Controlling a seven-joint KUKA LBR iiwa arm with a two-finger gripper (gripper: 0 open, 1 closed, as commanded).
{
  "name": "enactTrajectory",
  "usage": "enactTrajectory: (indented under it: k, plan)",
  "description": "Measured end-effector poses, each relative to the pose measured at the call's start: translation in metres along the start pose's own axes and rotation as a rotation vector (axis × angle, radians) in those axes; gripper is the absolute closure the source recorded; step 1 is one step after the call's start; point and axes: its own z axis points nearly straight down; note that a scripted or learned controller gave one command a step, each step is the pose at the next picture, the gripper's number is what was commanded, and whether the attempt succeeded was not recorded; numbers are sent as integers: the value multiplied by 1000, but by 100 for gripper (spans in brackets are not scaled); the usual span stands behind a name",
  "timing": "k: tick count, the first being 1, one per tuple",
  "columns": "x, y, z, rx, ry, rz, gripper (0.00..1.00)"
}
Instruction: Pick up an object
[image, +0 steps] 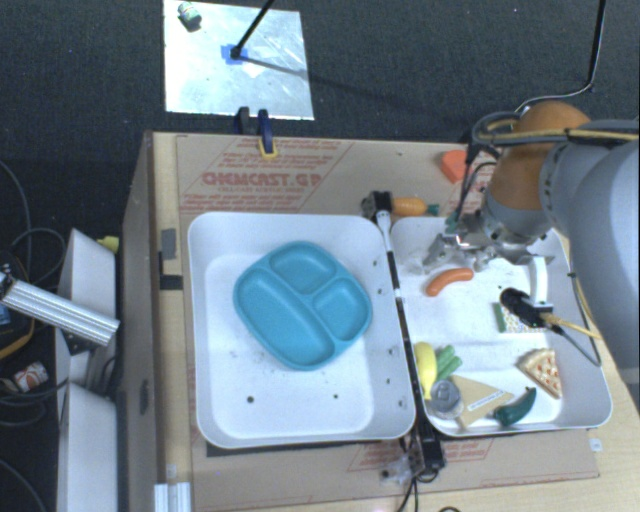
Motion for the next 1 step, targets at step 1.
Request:
enactTrajectory:
  k: [1]
  plan:
    - [0, 1, -12, -4, -1, -2, 100]
